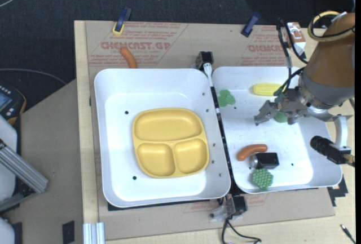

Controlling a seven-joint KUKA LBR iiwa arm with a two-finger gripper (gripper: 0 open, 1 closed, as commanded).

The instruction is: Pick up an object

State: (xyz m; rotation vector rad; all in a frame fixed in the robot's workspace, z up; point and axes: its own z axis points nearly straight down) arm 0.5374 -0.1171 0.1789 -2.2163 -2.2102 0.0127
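Over right bin (316, 178), tool (274, 113) spread, green piece (279, 117) just beside its fingertips, yellow corn (265, 89) near above.

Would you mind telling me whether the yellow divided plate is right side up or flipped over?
Right side up: the yellow divided plate lies flat in the left bin, its three hollow compartments facing the camera.

In the right shallow white bin (237, 178) lie a pale green leafy piece (226, 97) near its left wall, a yellow corn cob (264, 89) toward the back, an orange sausage (251, 151) lying nearly flat, a small black block (267, 160) just beside it, and a green bumpy ball (262, 179) in front.
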